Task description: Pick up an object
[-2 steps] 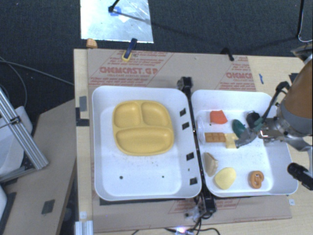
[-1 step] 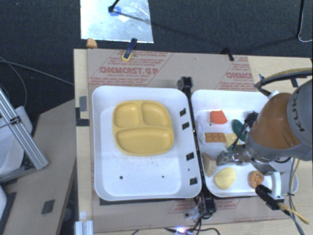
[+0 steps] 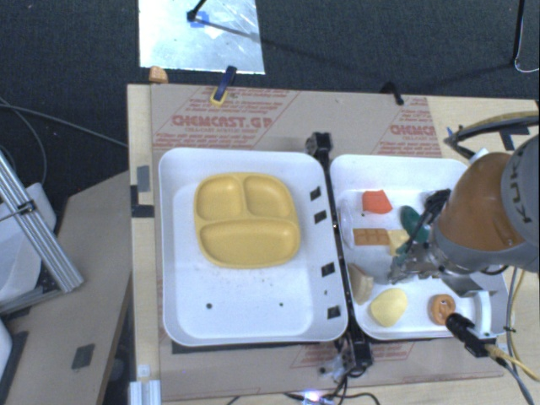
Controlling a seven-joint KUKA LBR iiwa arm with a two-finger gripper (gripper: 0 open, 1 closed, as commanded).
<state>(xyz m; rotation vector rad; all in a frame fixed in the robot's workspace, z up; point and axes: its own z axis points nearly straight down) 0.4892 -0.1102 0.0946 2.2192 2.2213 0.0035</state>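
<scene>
While gripper (image 3: 403, 264) hangs low in right bin (image 3: 405, 169) | fingers: cannot tell | lemon (image 3: 388, 307) at 6 o'clock, cracker (image 3: 371, 237) at 10, within reach

A dark speckled carpet floor (image 3: 67, 32) fills the far part of the scene. On it, far and left of centre, lies a shiny square silver sheet (image 3: 201, 22). A brown cardboard-topped surface (image 3: 278, 116) with red lettering sits nearer. An aluminium frame rail (image 3: 34, 226) stands at left.

Yellow lemon-like obj (image 3: 388, 307) flat, right bin (image 3: 405, 165) front.
</scene>
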